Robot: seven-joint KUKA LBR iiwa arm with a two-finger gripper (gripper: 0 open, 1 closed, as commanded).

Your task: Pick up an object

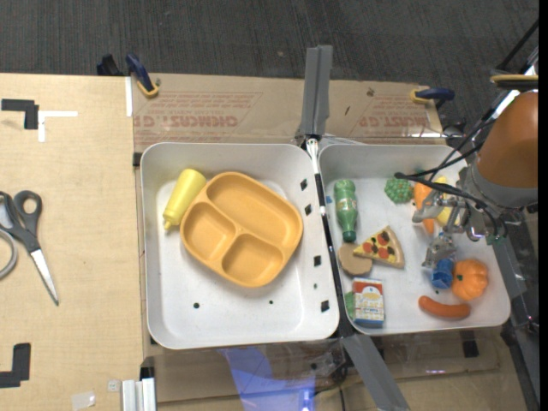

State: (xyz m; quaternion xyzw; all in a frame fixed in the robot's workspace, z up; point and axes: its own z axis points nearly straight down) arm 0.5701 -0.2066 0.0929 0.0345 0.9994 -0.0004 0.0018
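Where the worktop (68, 315) came closest to the camera, its bare tan surface carried a pair of scissors (30, 238) at the left edge, well apart from the two white bins. Nearest in the right bin (402, 325) lay a small carton (369, 303) and a red-orange sausage (443, 307), with a small orange pumpkin (469, 279) just above the sausage and a blue object (442, 273) touching the pumpkin's left side. Further in sat a round biscuit (354, 259), a pizza slice (382, 248), a green bottle (345, 209) lying lengthwise and a green leafy piece (398, 188) near the far wall. The tool (440, 248) hung low over the right part of this bin, directly above the blue object (cables and metal parts crowded it, so I could not tell how wide it stood or whether it had hold of anything). The left bin (171, 315) held a yellow divided tray (241, 227) with a yellow bottle (182, 197) leaning against its left rim. Beyond both bins a flattened cardboard sheet (223, 120) was held by blue clamps (141, 74).
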